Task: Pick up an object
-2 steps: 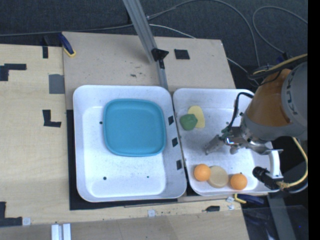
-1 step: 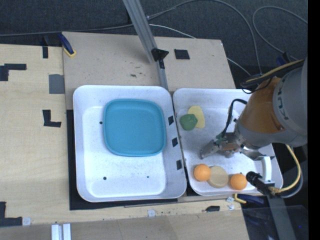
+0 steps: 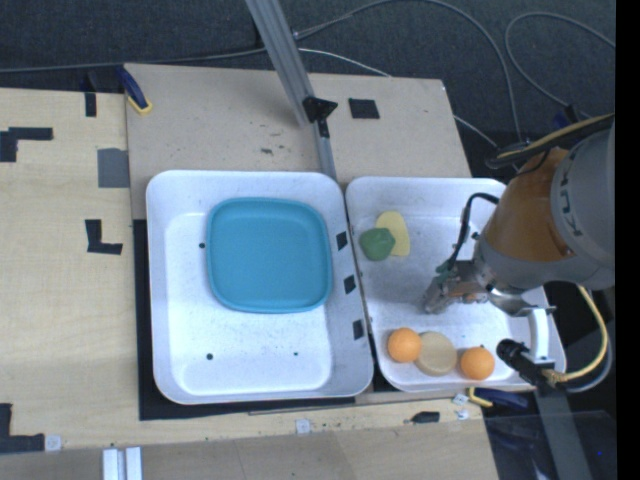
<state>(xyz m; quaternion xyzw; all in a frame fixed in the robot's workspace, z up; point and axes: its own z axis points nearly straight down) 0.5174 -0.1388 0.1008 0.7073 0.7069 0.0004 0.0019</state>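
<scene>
While the pincer (image 3: 443, 296) hangs low over the bare middle of the right bin (image 3: 425, 190), whether it is open or closed being impossible to tell, nothing looks lifted, and the nearest orange ball (image 3: 403, 345) lies just below it.

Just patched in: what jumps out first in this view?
A square turquoise plastic plate lies in the left white bin. In the right white bin, the grey arm's pincer hangs over bare floor, between a green and yellow pair at the back and two orange balls flanking a beige disc in front.
</scene>
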